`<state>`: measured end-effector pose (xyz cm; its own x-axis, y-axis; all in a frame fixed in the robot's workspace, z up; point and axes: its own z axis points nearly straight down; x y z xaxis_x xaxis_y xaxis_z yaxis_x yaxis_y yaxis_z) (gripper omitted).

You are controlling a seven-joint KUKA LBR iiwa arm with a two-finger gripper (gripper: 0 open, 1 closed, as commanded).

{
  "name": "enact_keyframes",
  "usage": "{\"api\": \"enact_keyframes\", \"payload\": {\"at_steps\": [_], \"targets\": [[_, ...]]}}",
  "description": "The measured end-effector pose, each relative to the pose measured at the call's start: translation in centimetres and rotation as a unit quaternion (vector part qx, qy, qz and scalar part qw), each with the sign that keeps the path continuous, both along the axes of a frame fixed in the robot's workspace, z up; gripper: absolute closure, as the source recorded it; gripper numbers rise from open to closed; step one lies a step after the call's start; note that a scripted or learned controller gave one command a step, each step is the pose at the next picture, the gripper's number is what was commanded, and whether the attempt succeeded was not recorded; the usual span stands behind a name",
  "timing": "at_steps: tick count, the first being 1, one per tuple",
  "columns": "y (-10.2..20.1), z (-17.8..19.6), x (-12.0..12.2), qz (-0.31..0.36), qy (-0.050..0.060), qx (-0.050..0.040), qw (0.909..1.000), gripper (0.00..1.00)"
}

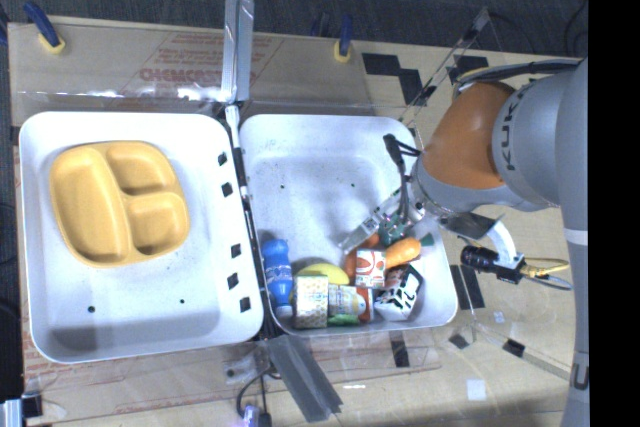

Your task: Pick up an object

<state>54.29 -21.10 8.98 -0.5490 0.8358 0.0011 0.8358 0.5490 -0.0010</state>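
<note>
My gripper (383,223) reaches down into the right bin (310,165), at the near right of it, just above a pile of small objects. An orange carrot-like piece (402,252) lies right under the gripper's tip, touching or nearly touching it. Beside it is a red-and-white can (368,266). Further left are a yellow fruit (322,270) and a blue bottle (274,261). A labelled tin (311,301), a green-capped item (349,305) and a black-and-white packet (405,294) line the bin's front wall. I see nothing lifted.
The left bin (60,315) holds a yellow compartment tray (120,200). A metal divider post (238,45) rises between the bins at the back. The arm's orange band (465,140) hangs over the right bin's right rim. Cables lie at the right on the bench.
</note>
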Motion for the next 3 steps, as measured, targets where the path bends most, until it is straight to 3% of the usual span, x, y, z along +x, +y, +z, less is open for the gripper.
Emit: {"api": "enact_keyframes", "payload": {"at_steps": [1, 2, 3], "targets": [[0.0, 0.8, 0.1, 0.003, 0.001, 0.0, 1.0, 1.0], [2.5, 8.4, 4.9, -0.032, 0.0, -0.0006, 0.9995, 1.0], [2.5, 8.4, 4.8, -0.032, 0.0, -0.0005, 0.9995, 0.0]]}}
